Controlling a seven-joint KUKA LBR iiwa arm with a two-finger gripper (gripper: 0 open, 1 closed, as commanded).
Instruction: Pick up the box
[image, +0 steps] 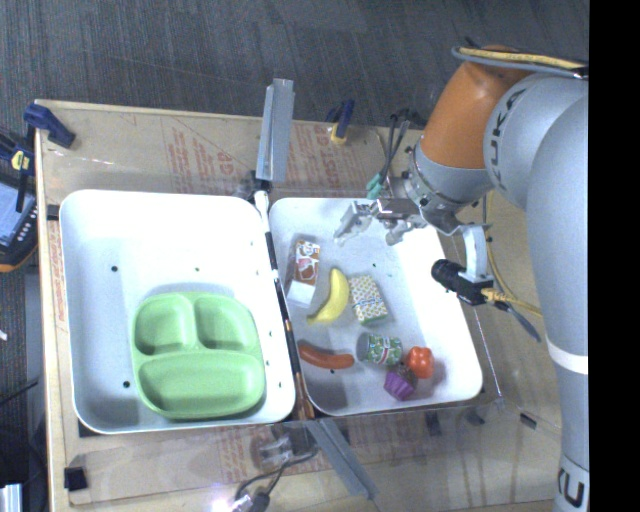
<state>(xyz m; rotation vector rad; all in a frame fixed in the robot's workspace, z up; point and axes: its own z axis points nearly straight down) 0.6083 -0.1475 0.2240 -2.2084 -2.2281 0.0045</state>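
From the camera view I see my two-finger gripper (372, 222) hovering over the far edge of the right white bin (452, 345), its metal fingers spread apart with nothing between them. I judge this the approach step, before any grasp. The box, a small carton with red-and-brown printing (304, 263), lies near the bin's left wall, just beside the yellow banana (333, 296); a checked green-and-yellow cube (368, 298) sits right of the banana. Next I need to shift left and nearer, then descend astride the carton. No writing is legible on any packaging.
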